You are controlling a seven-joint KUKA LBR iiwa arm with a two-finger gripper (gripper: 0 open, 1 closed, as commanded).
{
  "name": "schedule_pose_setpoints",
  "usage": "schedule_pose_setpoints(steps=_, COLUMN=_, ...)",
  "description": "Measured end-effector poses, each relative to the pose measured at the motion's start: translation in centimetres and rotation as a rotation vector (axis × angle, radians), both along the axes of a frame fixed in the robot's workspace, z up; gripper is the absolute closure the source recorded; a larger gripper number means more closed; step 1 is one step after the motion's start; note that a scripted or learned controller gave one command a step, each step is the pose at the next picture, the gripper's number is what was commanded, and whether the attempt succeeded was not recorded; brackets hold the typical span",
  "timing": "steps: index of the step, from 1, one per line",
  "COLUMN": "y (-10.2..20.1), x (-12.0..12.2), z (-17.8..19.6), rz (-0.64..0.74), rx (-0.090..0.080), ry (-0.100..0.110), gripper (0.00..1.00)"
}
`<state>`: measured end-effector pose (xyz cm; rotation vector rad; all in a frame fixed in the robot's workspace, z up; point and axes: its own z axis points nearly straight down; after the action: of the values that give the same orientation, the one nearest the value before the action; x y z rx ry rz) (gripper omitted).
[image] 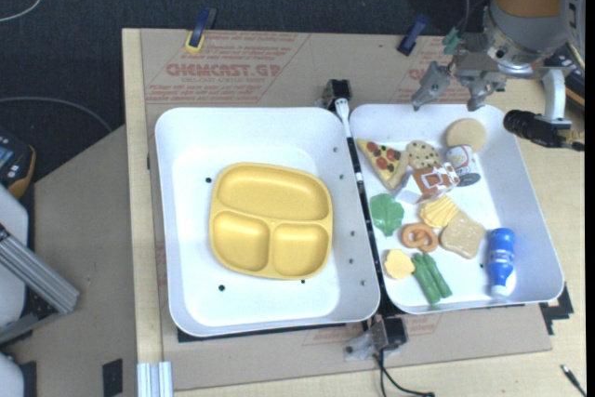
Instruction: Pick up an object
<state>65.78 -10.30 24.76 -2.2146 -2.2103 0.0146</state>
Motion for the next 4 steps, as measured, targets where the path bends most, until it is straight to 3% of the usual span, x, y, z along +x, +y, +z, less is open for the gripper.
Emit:
schedule_pose_setpoints(steps=1, y=0.0, x=0.2, z=0.9, rz=0.002, rx=-0.002, ry=-0.014, gripper=0.0)
schedule_pose_setpoints(steps=2, y=0.3, x=-0.1, z=-5.5, rz=0.002, rx=-0.001, ry=-0.008, gripper=0.0)
schedule_pose_setpoints(steps=4, y=0.6, x=0.2, z=-14.2, rz=0.003, rx=-0.001, ry=-0.009, gripper=0.0)
